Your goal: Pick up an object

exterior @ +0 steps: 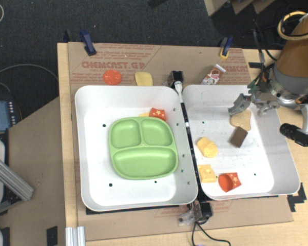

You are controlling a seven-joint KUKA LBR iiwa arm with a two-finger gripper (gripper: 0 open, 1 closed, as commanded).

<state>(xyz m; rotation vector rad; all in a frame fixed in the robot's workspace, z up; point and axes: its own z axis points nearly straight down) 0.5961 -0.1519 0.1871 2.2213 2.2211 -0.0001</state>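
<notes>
Two white bins being viewed from above. Right bin (277,152) being reached into by gripper (245,108) from right, near bin's upper part; finger state cannot be told. Tan object (242,120) lying just below gripper, brown block (239,136) touching it. Green divided tray (142,147) resting in left bin (92,137), red piece (157,114) at tray's top edge.
</notes>
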